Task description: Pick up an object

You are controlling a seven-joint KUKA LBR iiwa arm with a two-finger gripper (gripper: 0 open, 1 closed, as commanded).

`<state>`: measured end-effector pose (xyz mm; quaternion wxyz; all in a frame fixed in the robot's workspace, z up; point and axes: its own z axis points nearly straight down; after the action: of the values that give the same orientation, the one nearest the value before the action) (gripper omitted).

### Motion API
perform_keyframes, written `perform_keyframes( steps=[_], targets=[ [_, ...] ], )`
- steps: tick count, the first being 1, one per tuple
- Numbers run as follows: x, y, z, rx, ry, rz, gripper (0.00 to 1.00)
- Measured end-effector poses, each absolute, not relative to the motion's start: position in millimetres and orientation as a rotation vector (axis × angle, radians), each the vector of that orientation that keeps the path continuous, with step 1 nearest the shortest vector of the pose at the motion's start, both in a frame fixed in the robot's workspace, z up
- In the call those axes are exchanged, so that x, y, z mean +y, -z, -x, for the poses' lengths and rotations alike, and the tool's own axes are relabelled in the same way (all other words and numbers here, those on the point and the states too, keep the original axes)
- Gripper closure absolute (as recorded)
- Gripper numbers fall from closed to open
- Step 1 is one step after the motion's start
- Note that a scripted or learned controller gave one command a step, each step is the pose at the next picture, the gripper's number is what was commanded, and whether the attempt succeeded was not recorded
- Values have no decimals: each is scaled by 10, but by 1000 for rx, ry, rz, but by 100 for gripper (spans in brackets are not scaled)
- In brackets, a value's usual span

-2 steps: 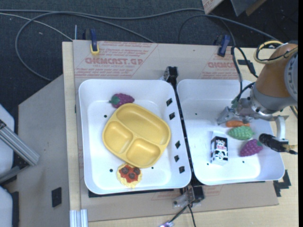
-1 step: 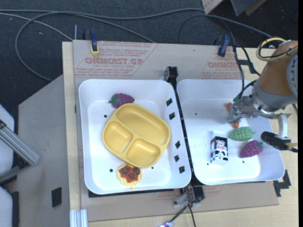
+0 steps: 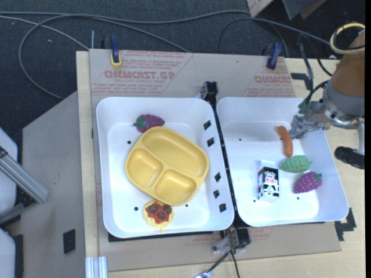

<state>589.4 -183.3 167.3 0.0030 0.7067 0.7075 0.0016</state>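
- Objects for picking lie in two white bins on the counter (image 3: 87, 155); the right bin (image 3: 333, 204) has four of them, the left bin (image 3: 107, 172) three.
- Right bin: an orange sausage (image 3: 285, 140) lies lengthwise near the upper right part, a green leafy piece (image 3: 295, 164) sits just below it, a purple grape bunch (image 3: 307, 182) is just beside and below the green piece, and a small black-and-white carton (image 3: 268, 183) rests to the left of those two.
- Left bin: a yellow divided tray (image 3: 167, 164) lies tilted across the middle, a second purple grape bunch (image 3: 149, 121) sits touching or just beside its upper left edge, and a small pizza toy (image 3: 159, 213) rests at its lower edge.
- End effector (image 3: 302, 125): it is low over the right bin's upper right area, just beside the top end of the sausage; whether its fingers are parted or closed cannot be told, and nothing is seen held by it.
- Arm: grey with an orange band, it reaches in from the right edge.
- Blue clamps (image 3: 115, 54) grip the counter's far edge.
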Motion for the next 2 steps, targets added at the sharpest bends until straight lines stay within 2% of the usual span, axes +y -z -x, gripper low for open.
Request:
perform_keyframes(
  steps=[1,2],
  targets=[
    [-1805,-2289,-5990,2218,-7,-2214,100],
    [-1807,-2837,-6003,2219,-6,-2215,100]
  ],
)
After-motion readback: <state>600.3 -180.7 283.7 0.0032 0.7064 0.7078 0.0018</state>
